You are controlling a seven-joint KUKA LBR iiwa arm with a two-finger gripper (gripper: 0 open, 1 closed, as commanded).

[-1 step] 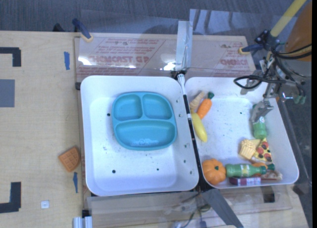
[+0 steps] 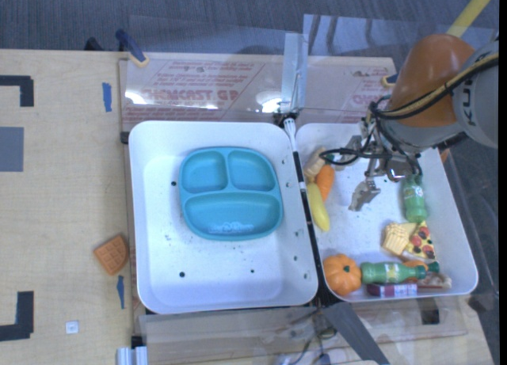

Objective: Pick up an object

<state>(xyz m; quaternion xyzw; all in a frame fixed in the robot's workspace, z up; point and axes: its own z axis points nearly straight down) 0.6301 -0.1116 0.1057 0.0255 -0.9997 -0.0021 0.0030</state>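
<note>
My gripper (image 2: pixel 367 191) hangs over the middle of the right bin (image 2: pixel 459 221), above bare white floor, and touches no object. An orange carrot (image 2: pixel 325 180) and a yellow banana (image 2: pixel 318 207) lie to its left along the divider. A green bottle (image 2: pixel 413 201) stands just to its right. In front of it lie a yellow cheese wedge (image 2: pixel 398 237) and a pizza slice (image 2: pixel 423 241). An orange pumpkin (image 2: pixel 343 274) and a lying bottle with a green and red label (image 2: pixel 396 271) sit at the near edge.
The left bin (image 2: pixel 150 221) bears a blue divided plate (image 2: pixel 230 193). An orange waffle-like piece (image 2: pixel 112 253) lies on the wooden bench to the left of the bins. The arm's orange band (image 2: pixel 432 70) rises over the right bin's back corner.
</note>
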